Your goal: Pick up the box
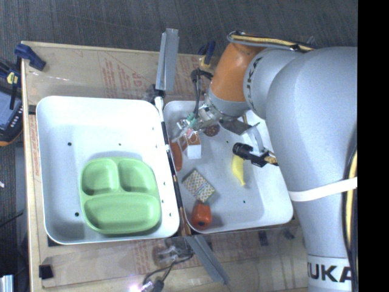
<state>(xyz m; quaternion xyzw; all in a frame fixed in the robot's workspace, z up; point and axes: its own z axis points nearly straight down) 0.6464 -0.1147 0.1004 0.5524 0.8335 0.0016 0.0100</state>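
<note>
We see the arm reach in from the right, grey and bulky, covering the right side of the right bin. Its orange band sits above the far edge of that bin. The gripper is down in the bin's far left corner, close to the left wall. We cannot tell from this view whether it is wide or narrow, nor whether it grips anything.

The box is in the right bin, just on the near side of the gripper, touching it or almost so. It is small, brownish orange at its far end and white at its near end. We cannot say whether it rests on the bin floor or is lifted. Just left of it, along the left wall, lies a long reddish-brown thing. Nearer to us, around the middle of the bin, a checked packet lies at a slant. In the near left corner sits a red-orange thing, close to the near wall. A banana lies right of the packet, well apart from the box, its length running near to far.

The left bin holds a green plate with three compartments, lying flat in its near half. Both bins stand on a wooden bench. A grey bar stands between the bins at the far side. A blue clamp grips the bench's far left corner.
</note>
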